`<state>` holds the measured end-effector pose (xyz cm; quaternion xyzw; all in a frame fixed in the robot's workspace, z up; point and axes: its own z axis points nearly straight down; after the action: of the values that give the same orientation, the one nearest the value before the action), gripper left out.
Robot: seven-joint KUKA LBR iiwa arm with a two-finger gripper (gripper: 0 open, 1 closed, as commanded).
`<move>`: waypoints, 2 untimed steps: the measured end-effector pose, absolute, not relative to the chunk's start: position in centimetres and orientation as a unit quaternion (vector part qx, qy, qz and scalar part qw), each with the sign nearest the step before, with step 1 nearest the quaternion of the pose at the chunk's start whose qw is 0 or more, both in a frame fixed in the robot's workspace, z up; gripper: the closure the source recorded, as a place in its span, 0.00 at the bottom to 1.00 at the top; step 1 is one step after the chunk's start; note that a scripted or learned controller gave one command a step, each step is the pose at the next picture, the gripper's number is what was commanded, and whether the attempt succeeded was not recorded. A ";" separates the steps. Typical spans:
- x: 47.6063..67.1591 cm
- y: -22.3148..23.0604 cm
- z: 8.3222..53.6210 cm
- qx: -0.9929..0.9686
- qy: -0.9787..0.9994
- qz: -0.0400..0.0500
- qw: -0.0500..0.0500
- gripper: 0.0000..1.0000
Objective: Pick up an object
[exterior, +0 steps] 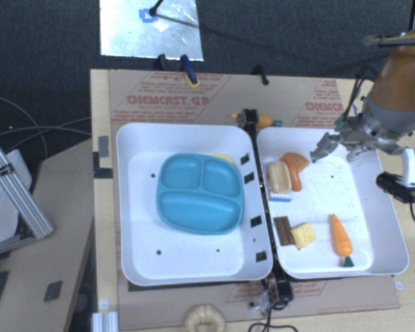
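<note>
Above the right bin (373,206), the gripper (337,146) hovers near the hot dog (287,173).

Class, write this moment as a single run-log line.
arm: over right white bin | gripper: above back of bin, nothing held | nearest: orange hot-dog toy | orange carrot toy: untouched | blue divided plate: left bin

Blue divided plate (198,193) sits in left white bin (135,254), yellow item peeking from behind its far edge. Both bins rest on printed cardboard sheet (214,92) over tabletop (62,206). Foil-like square (151,19) lies on dark floor beyond; aluminium frame (10,192) at far left, cables nearby.
</note>
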<state>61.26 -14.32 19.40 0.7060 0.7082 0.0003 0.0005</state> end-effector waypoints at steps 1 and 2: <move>62.0 -14.6 13.6 0.706 0.708 -0.001 0.000 0.00; 62.1 -14.8 8.6 0.707 0.707 -0.001 0.002 0.00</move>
<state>62.07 -14.81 8.56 0.7072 0.7070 -0.0009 0.0023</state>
